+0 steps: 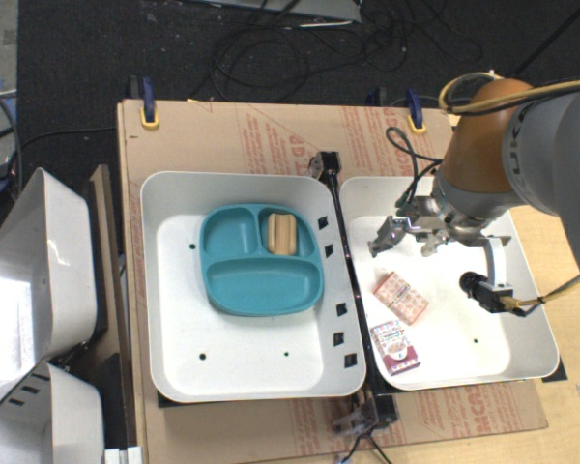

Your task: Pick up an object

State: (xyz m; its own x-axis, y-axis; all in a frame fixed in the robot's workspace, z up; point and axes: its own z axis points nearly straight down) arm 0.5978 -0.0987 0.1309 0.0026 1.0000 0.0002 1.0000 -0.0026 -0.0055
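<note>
Cardboard sheeting covers the bench, clamped at its far edge, with dark floor and loose cables beyond it. Taking the black divider (340,259) between the two bins as the landmark: left of it sits the left white bin (174,356), which holds a teal sectioned plate (256,278) with a tan block (282,234) lying in its upper right compartment, close to the divider.

Right of the divider is the right white bin (522,356). Just beside the divider, toward the near rim, lies a small dark-pink packet (394,346); a little farther from the divider and farther back lies a pink patterned box (401,297), its long axis running diagonally from upper left to lower right.

The gripper (409,233) hangs over the back half of this bin, with nothing visibly between its fingers; how far they are spread I cannot tell from this angle.

The pink box is probably the easiest target: it lies just nearward of the gripper and roughly below it, so the move would likely be a short shift toward the near rim, a wrist turn to straddle the box across its short side, then a descent.
</note>
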